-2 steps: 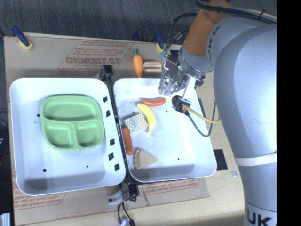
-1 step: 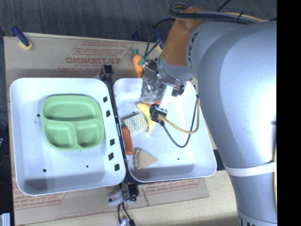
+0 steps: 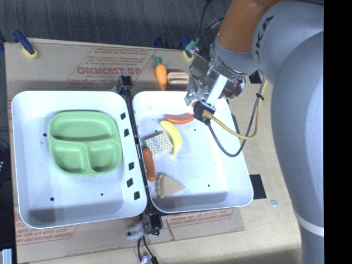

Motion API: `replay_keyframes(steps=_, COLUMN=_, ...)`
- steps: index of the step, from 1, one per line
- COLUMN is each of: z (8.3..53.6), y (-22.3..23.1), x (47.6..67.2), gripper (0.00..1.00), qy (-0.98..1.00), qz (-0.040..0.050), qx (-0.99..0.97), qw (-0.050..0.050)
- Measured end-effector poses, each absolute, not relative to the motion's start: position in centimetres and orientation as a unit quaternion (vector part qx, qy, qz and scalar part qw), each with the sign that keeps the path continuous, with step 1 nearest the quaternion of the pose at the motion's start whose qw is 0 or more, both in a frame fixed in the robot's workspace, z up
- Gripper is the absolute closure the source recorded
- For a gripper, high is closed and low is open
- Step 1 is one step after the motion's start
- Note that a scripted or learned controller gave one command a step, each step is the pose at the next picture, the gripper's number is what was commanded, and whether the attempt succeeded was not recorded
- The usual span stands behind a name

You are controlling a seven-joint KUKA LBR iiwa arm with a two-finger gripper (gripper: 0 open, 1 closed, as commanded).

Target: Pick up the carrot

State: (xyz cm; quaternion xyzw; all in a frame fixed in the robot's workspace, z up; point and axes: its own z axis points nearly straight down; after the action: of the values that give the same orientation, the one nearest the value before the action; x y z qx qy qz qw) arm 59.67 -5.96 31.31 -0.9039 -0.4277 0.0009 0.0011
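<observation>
Camera view: the carrot (image 3: 160, 76) is seen on the brown cardboard of the worktop (image 3: 82, 59), outside both bins, just beyond the far rim of the right bin (image 3: 231, 186).
Carrot axis: the long axis runs from far to near in the view, nearly straight. The green top is turned away from the bins and the orange end is pointed at the right bin's rim.
Carrot placement: it is judged to have been left outside the bins, so a reach past the rim would be called for, not a reach into the bin.
Carrot neighbour: a brown roll-like item (image 3: 177, 80) lies just beside it, on the gripper's side.
Gripper (image 3: 198, 102): it is hung over the far part of the right bin, with the carrot off to its view-left and a little farther back. Whether it is released or clenched cannot be told.
Below the gripper: a red sausage (image 3: 179, 118) and a banana (image 3: 171, 135) lie just nearer than the gripper, inside the bin.
Farther out: a checked block (image 3: 158, 144), an orange stick (image 3: 148, 164) along the bin's left wall, and a tan wedge (image 3: 168, 186) lie nearer still.
Left bin (image 3: 27, 164): a green divided tray (image 3: 85, 142) is held in it, well apart from the gripper.
</observation>
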Motion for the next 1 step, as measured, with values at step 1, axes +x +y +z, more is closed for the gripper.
replay_keyframes(steps=1, z=31.72, y=-1.74, x=53.21, gripper=1.00, qy=-0.309, qz=0.0031, qx=-0.951, qw=0.002)
